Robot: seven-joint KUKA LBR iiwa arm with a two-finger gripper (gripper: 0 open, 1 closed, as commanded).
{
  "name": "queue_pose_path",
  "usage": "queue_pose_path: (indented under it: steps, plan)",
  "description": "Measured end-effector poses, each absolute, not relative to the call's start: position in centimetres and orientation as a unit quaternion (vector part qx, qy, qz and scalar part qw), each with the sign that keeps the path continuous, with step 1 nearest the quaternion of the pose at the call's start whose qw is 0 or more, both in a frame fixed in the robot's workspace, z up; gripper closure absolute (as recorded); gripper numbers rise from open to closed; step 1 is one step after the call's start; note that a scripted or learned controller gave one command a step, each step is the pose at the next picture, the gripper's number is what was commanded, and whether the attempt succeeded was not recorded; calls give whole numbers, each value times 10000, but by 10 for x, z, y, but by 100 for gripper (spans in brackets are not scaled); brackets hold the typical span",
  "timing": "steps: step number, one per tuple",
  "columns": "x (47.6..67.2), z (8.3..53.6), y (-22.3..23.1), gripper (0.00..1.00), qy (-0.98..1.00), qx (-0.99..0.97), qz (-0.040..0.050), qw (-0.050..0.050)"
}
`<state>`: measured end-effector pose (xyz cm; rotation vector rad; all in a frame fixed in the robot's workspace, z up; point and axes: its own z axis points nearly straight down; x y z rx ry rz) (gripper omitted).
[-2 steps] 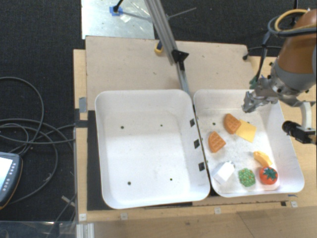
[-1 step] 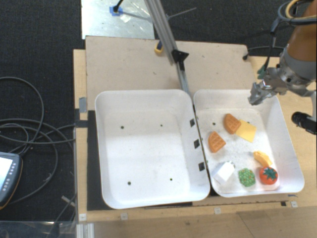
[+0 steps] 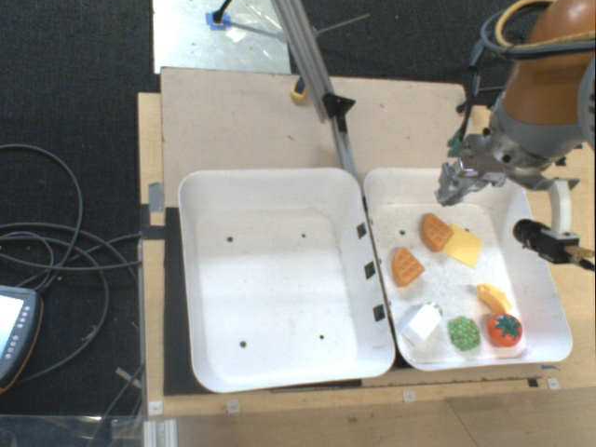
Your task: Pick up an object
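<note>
The orange waffle piece (image 3: 435, 232) lies in the right bin (image 3: 559, 329), touching the yellow cheese wedge (image 3: 464, 247) on its right. It is the nearest thing to the gripper (image 3: 453, 190), which hangs just above it toward the bin's back wall; whether the gripper is apart or together cannot be told. Farther off lie a second waffle (image 3: 406, 266), a white block (image 3: 422, 323), a green piece (image 3: 464, 332) and a tomato (image 3: 504, 330).

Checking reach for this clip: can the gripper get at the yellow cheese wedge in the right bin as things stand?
Probably yes. The gripper hangs over the right bin's far end, and the cheese wedge lies uncovered just nearer, though it touches the orange waffle piece on one side.
</note>
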<state>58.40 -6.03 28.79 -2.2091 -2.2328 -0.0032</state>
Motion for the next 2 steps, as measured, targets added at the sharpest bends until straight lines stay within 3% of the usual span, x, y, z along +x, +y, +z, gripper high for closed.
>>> queue_pose_path:
  steps: [2]
  plan:
    - [575,252,42,100,-7109,-7033,-7,12]
